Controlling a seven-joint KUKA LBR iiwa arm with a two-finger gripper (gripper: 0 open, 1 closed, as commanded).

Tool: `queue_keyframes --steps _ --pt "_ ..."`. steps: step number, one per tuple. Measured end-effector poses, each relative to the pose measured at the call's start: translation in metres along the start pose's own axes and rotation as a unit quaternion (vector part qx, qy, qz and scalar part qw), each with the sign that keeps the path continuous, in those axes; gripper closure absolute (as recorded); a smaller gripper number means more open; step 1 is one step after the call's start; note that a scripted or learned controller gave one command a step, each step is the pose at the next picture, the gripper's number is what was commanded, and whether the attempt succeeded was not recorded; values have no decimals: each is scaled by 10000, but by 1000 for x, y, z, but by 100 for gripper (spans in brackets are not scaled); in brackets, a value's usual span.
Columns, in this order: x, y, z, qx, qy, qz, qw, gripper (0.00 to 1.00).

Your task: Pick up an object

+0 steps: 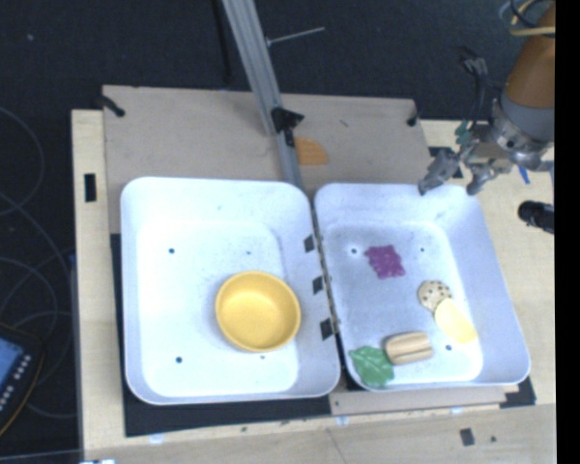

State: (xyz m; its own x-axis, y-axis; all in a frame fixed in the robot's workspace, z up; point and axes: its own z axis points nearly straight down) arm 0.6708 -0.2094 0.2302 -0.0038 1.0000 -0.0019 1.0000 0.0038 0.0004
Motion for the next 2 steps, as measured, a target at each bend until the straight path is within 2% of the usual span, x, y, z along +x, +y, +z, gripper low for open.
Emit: queue_keyframes --steps 1,2 --pt "-1 0 0 5 -12 -1 10000 0" --pt "-6 -8 45 19 -9 21 10000 0"
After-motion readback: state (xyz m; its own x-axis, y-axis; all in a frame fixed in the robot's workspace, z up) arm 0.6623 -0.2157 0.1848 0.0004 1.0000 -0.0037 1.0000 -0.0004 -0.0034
